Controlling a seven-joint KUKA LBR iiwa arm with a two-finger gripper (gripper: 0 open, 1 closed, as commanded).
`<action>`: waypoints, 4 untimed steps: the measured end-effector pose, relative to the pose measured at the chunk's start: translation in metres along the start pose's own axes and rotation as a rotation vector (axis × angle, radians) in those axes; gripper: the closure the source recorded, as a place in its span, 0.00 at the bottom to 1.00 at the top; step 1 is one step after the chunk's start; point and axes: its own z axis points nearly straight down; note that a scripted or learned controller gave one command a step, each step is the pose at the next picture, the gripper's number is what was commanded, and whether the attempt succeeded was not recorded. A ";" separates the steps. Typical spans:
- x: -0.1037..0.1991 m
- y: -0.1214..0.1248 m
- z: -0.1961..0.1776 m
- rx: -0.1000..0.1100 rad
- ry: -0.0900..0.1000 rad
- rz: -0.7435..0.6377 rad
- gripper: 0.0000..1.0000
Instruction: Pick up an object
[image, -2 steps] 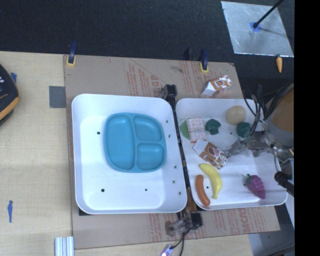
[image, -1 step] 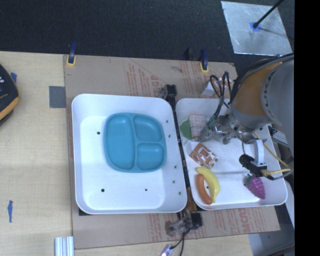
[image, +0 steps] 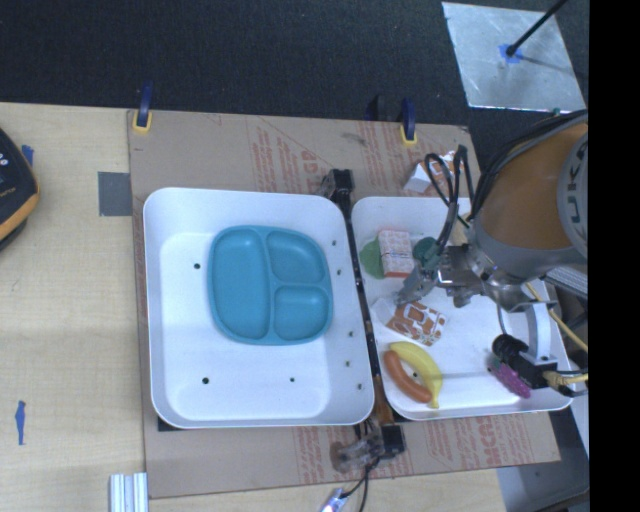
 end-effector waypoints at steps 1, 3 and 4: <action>-0.035 0.037 0.090 -0.001 -0.001 0.002 0.00; -0.052 -0.018 0.091 0.003 -0.002 -0.003 1.00; -0.052 -0.018 0.091 0.003 -0.002 -0.002 0.00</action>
